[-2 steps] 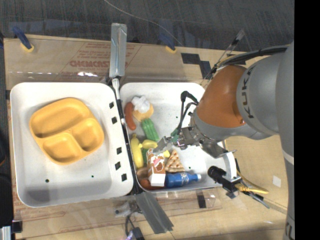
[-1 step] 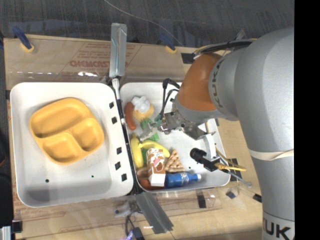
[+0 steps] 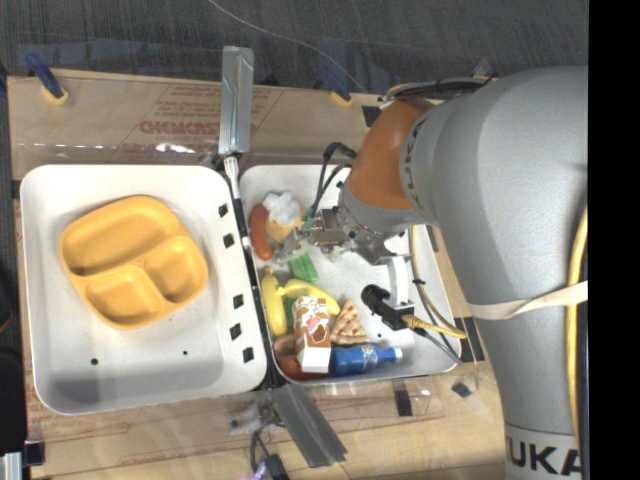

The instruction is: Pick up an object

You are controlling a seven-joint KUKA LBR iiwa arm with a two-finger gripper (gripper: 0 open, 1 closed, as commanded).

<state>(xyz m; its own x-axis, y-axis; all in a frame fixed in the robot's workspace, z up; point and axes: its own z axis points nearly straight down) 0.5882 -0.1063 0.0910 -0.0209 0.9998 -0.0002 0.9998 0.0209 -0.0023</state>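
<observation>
Camera view: fingers above green object.

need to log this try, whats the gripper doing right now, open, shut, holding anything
Gripper: low in the right bin among the toy food; whether it is open, shut or holding anything cannot be told.

dark grey carpeted floor lies beyond the brown cardboard-covered surface; a thin cable trails across it, and blue clamps grip the surface's far edge.
</observation>
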